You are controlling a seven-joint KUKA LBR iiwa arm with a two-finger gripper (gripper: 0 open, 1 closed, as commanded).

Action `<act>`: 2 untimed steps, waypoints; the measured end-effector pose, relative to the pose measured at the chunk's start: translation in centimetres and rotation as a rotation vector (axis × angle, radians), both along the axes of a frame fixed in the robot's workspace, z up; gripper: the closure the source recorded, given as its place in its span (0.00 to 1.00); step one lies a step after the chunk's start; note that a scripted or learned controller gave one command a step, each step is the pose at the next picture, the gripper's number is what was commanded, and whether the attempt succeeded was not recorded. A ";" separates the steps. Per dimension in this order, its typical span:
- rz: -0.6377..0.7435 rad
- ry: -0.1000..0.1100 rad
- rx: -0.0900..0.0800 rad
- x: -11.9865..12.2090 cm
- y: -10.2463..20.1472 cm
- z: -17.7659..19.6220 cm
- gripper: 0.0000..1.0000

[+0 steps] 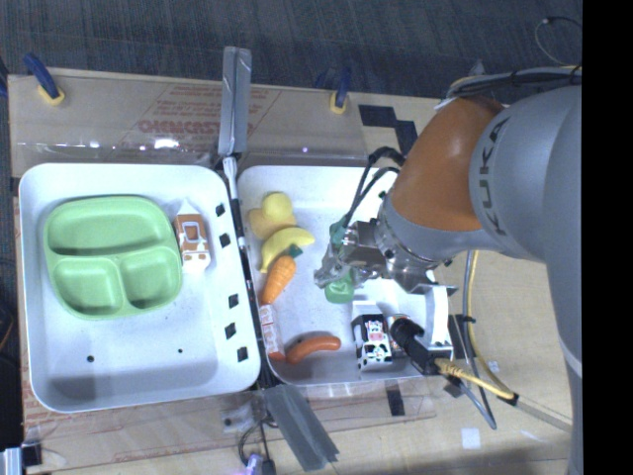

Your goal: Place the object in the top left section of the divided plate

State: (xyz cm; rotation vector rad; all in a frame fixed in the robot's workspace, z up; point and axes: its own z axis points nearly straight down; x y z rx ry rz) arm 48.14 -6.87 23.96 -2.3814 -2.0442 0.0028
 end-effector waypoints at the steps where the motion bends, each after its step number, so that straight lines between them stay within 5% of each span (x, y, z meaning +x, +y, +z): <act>1: -0.081 0.001 0.000 -0.4 7.8 -1.3 1.00; 2: 0.093 0.004 0.000 -0.3 15.2 -2.2 1.00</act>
